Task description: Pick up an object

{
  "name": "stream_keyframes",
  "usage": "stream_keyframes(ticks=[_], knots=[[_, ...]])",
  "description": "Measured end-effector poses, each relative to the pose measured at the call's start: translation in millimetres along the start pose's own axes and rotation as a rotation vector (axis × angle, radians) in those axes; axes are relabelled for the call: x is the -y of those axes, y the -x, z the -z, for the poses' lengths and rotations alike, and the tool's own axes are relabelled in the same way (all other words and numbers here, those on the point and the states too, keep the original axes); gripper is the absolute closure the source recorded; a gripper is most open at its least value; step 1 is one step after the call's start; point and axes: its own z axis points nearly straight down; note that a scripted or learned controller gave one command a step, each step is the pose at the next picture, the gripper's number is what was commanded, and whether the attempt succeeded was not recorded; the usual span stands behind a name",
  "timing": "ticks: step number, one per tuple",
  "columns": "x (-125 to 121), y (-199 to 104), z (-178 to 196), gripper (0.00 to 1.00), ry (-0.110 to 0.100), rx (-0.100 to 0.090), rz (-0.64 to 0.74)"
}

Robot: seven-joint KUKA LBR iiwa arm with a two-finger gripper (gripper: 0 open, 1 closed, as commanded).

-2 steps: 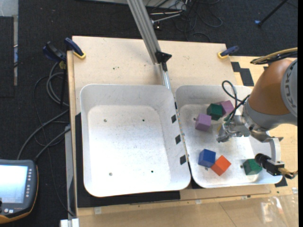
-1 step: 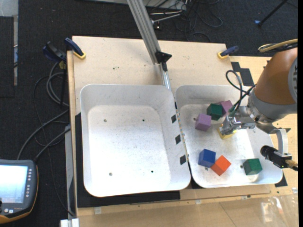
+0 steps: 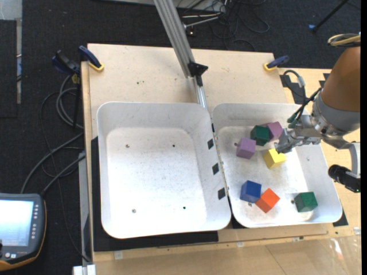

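- Two bins (image 3: pixel 114 119) sit side by side, mid-frame.
- Seven blocks (image 3: pixel 246 148) lie in the right bin.
- Gripper (image 3: pixel 282 146) at the middle block (image 3: pixel 274 157), perhaps touching.

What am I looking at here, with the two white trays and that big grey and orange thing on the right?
This is one picture from a camera fixed above a workbench, looking down at a slant. The grey and orange thing is a robot arm reaching in from the right. At its tip is a pincer with two fingers, meant for picking things up. It hangs low in the right shallow white bin, at the small yellow cube; I cannot tell whether it grips anything. The same bin also holds two purple cubes, two dark green cubes, a blue cube and an orange cube. Beside it sits the left shallow white bin.
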Motion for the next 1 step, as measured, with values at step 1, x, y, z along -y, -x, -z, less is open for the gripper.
stream_keyframes(ticks=[1], knots=[[-6.4,-55.3,8.2,1.0,-0.004,-0.004,0.006]])
